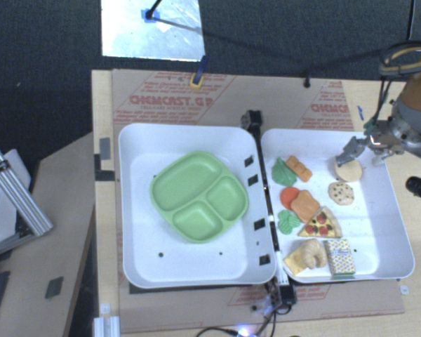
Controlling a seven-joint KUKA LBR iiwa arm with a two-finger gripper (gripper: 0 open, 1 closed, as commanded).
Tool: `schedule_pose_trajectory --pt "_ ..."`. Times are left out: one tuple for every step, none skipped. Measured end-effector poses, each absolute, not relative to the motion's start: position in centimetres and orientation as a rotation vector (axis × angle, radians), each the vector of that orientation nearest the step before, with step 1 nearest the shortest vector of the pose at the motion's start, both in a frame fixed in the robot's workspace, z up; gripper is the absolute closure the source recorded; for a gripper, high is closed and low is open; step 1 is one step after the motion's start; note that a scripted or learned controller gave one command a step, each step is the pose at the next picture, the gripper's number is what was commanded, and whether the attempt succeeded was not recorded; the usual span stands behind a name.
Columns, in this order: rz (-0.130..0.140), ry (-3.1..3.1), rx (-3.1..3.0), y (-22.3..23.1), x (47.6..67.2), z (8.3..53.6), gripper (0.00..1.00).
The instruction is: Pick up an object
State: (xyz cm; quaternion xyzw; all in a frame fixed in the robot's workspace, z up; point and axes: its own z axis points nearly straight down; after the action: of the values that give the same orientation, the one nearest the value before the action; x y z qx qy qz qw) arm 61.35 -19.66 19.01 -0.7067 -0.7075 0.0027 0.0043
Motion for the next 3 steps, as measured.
schedule_pose_trajectory --pt "-0.001 -2.226 -2.219 -19.6 61.7 19.7 0.0" --pt "0.001 -2.224 -2.217 -19.3 61.5 15.5 0.0" --pt "0.001 -2.227 -2.215 -19.5 62.1 11.1 0.0"
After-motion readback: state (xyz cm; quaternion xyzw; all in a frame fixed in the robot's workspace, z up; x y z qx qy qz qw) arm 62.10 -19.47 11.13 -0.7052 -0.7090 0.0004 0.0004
